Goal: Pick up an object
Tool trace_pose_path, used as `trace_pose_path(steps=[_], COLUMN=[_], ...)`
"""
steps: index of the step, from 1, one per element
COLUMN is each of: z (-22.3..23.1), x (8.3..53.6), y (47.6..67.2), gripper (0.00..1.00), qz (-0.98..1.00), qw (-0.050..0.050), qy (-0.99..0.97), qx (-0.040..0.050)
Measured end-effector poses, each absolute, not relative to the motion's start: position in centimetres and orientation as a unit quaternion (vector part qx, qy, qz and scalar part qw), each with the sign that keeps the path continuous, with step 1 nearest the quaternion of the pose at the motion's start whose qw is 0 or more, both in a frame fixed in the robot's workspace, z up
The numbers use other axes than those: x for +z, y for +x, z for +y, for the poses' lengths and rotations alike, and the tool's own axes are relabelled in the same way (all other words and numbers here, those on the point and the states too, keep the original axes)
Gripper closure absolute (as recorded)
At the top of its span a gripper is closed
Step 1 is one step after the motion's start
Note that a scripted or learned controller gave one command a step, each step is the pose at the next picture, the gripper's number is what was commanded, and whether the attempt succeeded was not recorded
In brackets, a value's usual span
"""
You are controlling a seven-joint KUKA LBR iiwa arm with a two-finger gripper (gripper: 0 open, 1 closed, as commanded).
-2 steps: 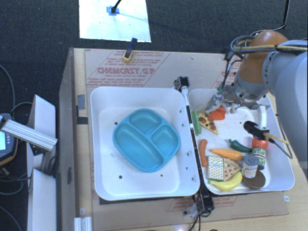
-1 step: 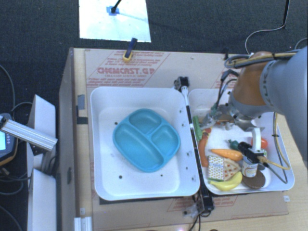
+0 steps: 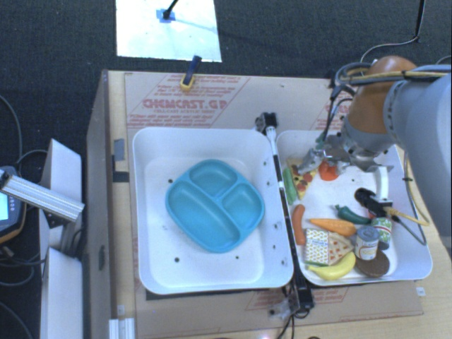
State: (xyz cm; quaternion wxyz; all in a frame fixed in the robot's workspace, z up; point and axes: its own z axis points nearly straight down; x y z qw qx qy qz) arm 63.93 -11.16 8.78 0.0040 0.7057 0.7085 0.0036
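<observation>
Two white bins sat side by side; the gripper [image 3: 319, 162] hovered low in the right bin [image 3: 417, 260], right by a small red-orange piece [image 3: 328, 171]. Grip state? Couldn't tell. A blue divided plate [image 3: 214, 205] lay in the left bin [image 3: 152, 161].

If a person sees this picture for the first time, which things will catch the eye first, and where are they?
First comes the bright blue divided plate, lying alone in the left bin. Next is the crowd of toy food in the right bin: a carrot near the middle and a banana at the near edge. The grey arm with its orange band reaches in from the right, its tool low over that bin's far end.
</observation>
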Motion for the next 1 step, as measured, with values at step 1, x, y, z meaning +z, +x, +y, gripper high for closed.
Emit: trace_pose_path(steps=[1], z=[-14.76], x=[8.84], y=[60.48], gripper=[0.0], qz=[0.708], qw=[0.003], qy=[0.707], qx=[0.0026])
